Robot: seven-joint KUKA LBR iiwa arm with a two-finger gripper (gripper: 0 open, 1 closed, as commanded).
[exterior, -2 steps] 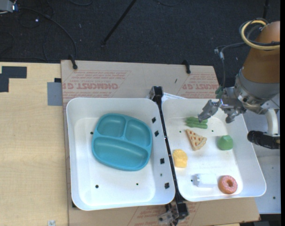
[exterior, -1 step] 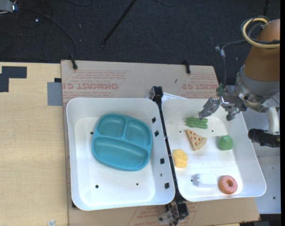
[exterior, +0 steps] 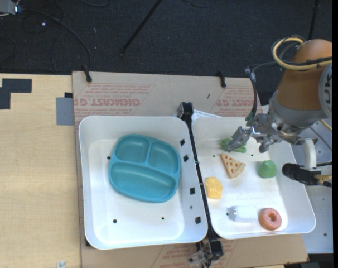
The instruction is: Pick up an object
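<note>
The gripper (exterior: 251,139) stood spread, grasping nothing, one fingertip touching the green toy (exterior: 235,146) in the right bin (exterior: 303,216). Closing and lifting remained undone.

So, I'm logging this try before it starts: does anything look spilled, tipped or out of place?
Nothing stands out. The teal divided plate lies flat in the left white bin; the pizza-slice toy, green lump, yellow piece and pink doughnut lie apart in the right.

My arm (exterior: 303,88) is grey with a broad orange band above the wrist, a yellow cable looped over it, and my claw (exterior: 252,138) is two grey metal fingers.
</note>
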